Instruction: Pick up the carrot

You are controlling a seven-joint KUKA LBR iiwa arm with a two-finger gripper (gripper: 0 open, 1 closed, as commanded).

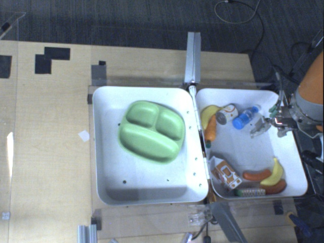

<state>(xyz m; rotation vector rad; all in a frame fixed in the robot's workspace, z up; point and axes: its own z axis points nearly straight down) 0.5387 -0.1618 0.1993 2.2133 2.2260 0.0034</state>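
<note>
Carrot [210, 130] sits at the left edge of the right bin [288, 151], tight against the wall by the divider, running roughly top to bottom. A yellow banana [208, 115] touches its upper end. No open room on its left side; bare bin floor to its right.

Gripper [264, 126] is at the upper right of the right bin, well apart from the carrot. Fingers [258, 128] look spread, nothing between them. The arm's orange band [313, 80] is at the right frame edge.

Blue bottle [245, 117] lies just left of the gripper, with a small can [226, 114] beside it, between bottle and banana.

Lower part of the right bin is crowded: a printed packet [226, 173], a sausage [256, 175], a second banana [274, 172], and a dark red item [273, 187] along the bottom wall.

Centre of the right bin is bare, a clear lane between gripper and carrot.

Left bin [106, 151] holds a green divided tray [151, 131], upside down or not I can't tell, with free floor around it.
</note>
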